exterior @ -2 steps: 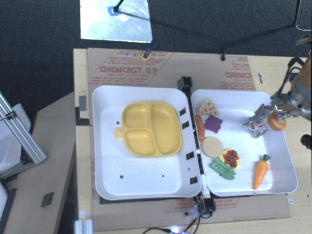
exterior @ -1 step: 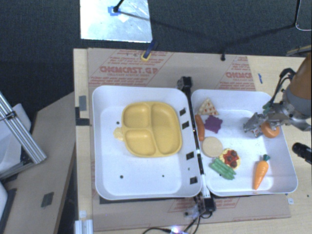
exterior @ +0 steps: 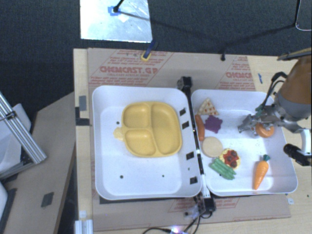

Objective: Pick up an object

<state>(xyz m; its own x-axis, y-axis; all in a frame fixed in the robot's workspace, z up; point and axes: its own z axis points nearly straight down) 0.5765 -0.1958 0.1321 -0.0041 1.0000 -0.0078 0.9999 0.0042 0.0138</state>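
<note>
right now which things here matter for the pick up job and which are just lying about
Part of the job:
gripper, low in the right bin
orange round toy at the gripper
carrot
green beans
purple piece
waffle wedge
round tan disc

Just lying about:
yellow divided plate in the left bin
cardboard sheet

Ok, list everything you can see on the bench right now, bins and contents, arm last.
bins: 2, white, side by side on the bench
divided plate: 1, yellow, left bin
waffle piece: 1, tan, right bin, top left
hot dog: 1, orange-red, right bin, left edge
purple piece: 1, beside the hot dog
round biscuit: 1, beige, mid-left
pizza piece: 1, yellow and red
bean pods: 1, green
carrot: 1, orange, lower right
orange item: 1, at the gripper
gripper: 1, grey, over the right bin
</note>
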